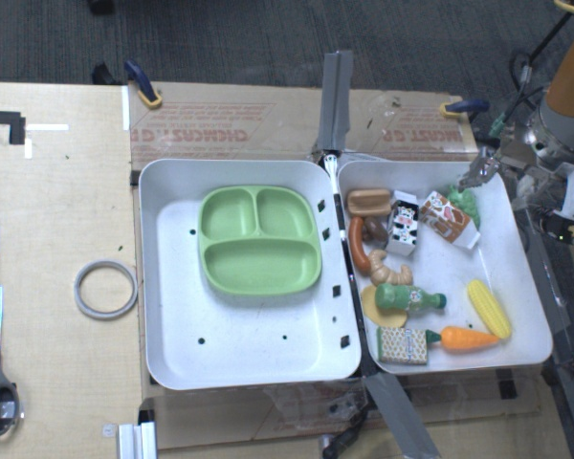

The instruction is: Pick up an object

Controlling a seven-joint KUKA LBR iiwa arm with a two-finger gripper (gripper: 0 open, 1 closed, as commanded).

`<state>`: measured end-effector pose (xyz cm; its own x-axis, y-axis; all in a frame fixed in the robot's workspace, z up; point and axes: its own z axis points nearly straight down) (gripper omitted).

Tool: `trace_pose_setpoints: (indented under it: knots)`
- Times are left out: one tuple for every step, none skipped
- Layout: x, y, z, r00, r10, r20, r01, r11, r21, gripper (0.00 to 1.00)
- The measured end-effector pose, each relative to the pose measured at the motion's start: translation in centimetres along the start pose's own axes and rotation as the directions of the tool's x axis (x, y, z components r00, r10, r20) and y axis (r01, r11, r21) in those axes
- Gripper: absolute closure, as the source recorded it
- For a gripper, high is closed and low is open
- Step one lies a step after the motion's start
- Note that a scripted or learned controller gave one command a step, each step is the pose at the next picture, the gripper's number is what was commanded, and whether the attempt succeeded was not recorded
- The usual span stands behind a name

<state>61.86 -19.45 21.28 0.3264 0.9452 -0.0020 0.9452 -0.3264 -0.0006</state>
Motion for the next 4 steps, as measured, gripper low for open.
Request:
trace_pose_setpoints:
  knots:
    - [6.6, -0.2, 9.1, 1.000, 0.010, -0.002, -0.011, 1.000, -0.013, 0.00]
    - [9.3, -1.3, 10.2, 0.975, -0.222, 0.009, 0.222, 0.975, -0.027, 0.00]
    - [6.3, 0.8, 10.5, 0.934, -0.358, 0.003, 0.358, 0.934, -0.024, 0.00]
    - [7.0, 2.6, 10.5, 0.941, -0.339, 0.007, 0.339, 0.940, -0.026, 0.00]
